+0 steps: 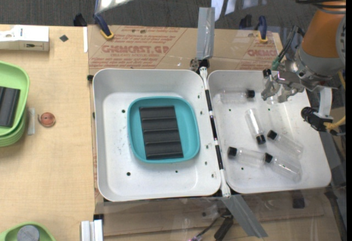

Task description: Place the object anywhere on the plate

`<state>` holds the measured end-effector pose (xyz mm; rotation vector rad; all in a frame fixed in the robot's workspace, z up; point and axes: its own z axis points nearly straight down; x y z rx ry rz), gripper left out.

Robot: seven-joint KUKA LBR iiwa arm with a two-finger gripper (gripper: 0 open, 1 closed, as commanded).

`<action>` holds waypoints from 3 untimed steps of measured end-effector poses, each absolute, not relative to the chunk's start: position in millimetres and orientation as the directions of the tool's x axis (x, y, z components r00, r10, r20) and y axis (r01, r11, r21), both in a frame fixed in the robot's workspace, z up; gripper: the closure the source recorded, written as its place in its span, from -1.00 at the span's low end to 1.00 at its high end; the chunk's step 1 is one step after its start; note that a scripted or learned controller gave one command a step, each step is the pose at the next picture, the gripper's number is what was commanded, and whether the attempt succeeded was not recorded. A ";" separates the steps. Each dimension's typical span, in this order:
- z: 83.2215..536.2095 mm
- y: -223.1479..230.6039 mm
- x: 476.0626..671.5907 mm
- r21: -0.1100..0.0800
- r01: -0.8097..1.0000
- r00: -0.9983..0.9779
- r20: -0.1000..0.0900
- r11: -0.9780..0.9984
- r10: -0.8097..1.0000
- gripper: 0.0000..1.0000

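Your claw (pixel 276 93) hangs over the back right part of the right bin (pixel 313 179), up near the rear wall, and from this slant you cannot tell whether it is apart or together; nothing is visibly caught in it. The objects you are after are clear plastic vials with black caps, and they all lie on the floor of that right bin: one short vial (pixel 240 93) sits near the back, just left of the claw; a second vial (pixel 254 125) lies tilted around the middle; a third vial (pixel 246 155) lies lengthwise toward the front left; a fourth vial (pixel 284 165) rests near the front right; and a fifth vial (pixel 285 142) lies just behind that one. The teal plate (pixel 135 119) sits in the centre of the left bin (pixel 110 179), and a black ribbed insert (pixel 160 131) lies on it. The two bins stand side by side on the bench (pixel 49 179), touching along their inner edges, with brown cardboard (pixel 143 47) behind them.
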<state>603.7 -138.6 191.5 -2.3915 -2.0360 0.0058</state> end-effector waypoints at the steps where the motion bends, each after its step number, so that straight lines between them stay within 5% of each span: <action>1: 199.6 -138.9 603.7 -0.005 0.988 0.157 -0.004 -0.157 0.988 1.00; 2: 190.5 -68.0 545.1 -0.004 1.000 -0.012 0.000 0.012 1.000 1.00; 3: 190.7 -68.4 545.1 -0.003 1.000 -0.012 0.000 0.012 1.000 -1.00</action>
